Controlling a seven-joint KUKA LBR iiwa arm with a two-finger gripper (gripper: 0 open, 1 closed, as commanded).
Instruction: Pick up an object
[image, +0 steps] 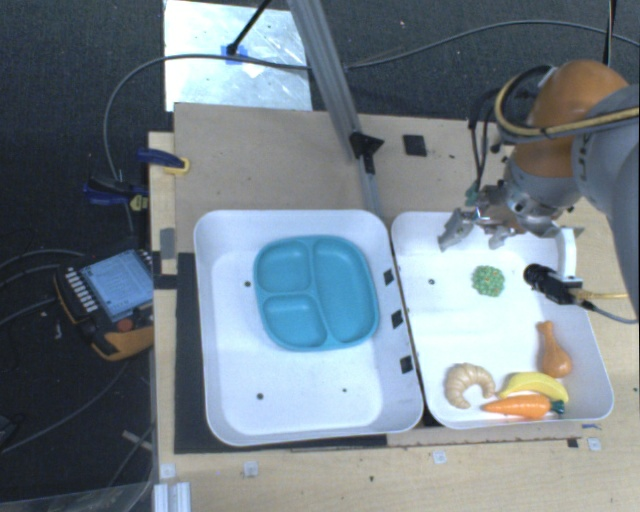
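White right bin (430, 330): carrot (518, 406) lengthwise left-right, tip left.

The gripper (472, 230), seemingly open, hangs over the right bin (440, 330) above the broccoli (489, 280); croissant (468, 381), banana (533, 384), carrot (518, 406) lie at its near edge.

A tan desk (270, 150) carries two shallow white bins side by side, their inner rims touching. The left bin (225, 390) and the right bin (440, 320) sit toward its near edge, with small black pieces (415, 145) lying behind them.
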